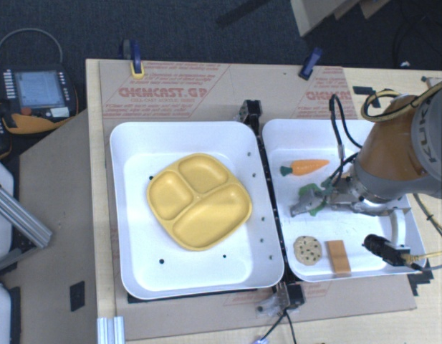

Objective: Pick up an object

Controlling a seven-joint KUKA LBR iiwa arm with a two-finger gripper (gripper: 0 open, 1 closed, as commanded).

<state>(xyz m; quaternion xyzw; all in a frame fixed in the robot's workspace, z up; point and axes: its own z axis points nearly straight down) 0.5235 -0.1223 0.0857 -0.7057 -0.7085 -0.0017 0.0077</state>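
A green object [309,190] lies in the right bin [278,213], right at the tip of the end effector [311,201]; whether it sits between the fingers cannot be told, nor how far they are open. Just above the end effector in the view lies a toy carrot [306,167]. Below it sit a cookie [307,250] and a tan block [337,256], side by side. Well to its left, the left bin [127,213] holds a yellow divided plate [199,201]. Both bins rest on the table [106,92].

Gripper [304,205] is low in the right bin [278,192], carrot [306,167] at twelve o'clock, cookie [307,250] at six; open floor toward nine.
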